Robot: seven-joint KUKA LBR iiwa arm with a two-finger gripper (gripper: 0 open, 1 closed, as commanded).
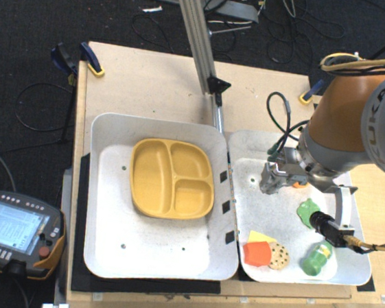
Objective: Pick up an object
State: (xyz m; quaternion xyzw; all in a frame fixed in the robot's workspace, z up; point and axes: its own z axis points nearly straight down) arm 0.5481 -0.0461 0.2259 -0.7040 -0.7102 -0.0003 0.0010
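End effector (272, 182): low over the right bin (248, 148), upper-left part; finger spread cannot be judged, nothing seen between fingers.
Objects: red block (258, 254), yellow piece (259, 237) and speckled cookie (278, 256) clustered at the bin's near edge; green bottle (316, 259) beside; green item (307, 212) mid-right.
Left bin (100, 174): yellow divided tray (172, 179).
Worktop (152, 83): carries both bins.

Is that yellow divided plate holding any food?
Empty. The yellow plate sits in the left bin; all three compartments show bare yellow.
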